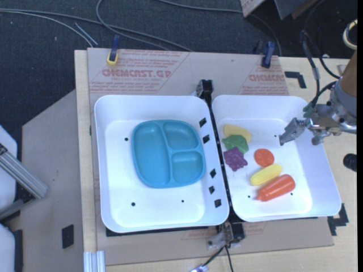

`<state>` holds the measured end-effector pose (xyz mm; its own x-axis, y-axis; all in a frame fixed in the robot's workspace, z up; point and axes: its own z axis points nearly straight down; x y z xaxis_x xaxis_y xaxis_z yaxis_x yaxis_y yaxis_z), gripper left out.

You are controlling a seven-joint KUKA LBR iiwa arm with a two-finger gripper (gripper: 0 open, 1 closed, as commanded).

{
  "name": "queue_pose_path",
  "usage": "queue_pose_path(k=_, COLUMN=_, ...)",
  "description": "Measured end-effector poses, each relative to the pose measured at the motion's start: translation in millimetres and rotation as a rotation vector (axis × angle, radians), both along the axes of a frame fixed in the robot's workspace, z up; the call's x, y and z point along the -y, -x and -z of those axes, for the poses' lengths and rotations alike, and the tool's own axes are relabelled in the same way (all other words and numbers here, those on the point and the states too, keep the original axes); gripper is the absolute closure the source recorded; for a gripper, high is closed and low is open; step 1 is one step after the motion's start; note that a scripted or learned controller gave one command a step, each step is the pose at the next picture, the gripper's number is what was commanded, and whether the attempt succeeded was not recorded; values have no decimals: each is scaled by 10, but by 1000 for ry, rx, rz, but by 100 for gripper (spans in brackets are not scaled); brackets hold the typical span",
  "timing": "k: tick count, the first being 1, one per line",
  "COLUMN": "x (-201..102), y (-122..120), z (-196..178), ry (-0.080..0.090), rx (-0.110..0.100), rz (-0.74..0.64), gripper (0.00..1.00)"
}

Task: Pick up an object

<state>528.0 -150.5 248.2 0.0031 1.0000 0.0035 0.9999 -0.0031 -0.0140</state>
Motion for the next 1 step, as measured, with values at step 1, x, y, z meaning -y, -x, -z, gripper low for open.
queue_pose_path(k=1, x=-4, y=-24, z=-66, ry=2, rx=13, rz=-4, gripper=0)
